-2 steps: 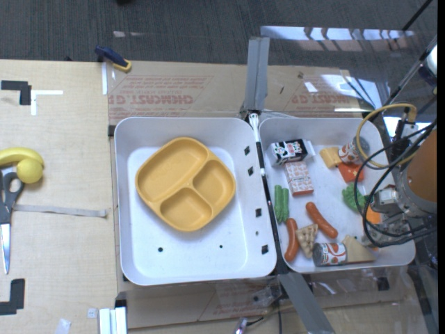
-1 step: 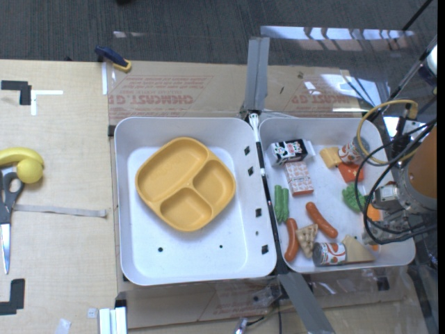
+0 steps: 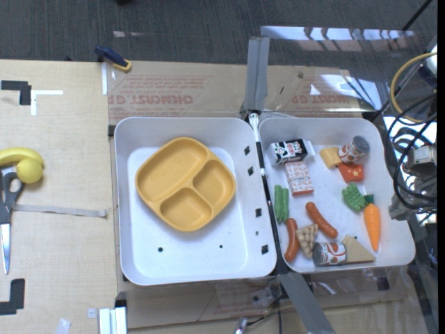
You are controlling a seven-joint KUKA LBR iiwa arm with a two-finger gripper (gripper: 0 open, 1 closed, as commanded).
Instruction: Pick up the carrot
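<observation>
A single fixed camera is mounted above the bench (image 3: pixel 55 186) and looks down at a slant; the far edge of the bench and a strip of dark floor (image 3: pixel 208 12) occupy the top of the frame; the near edge lies at the bottom. Both bins fall within the frame; the left bin (image 3: pixel 125 207) sits near centre; the right bin (image 3: pixel 396 249) sits toward the right edge. The stand-off appears moderate; small items remain distinguishable, though printed labels are probably unreadable.
</observation>
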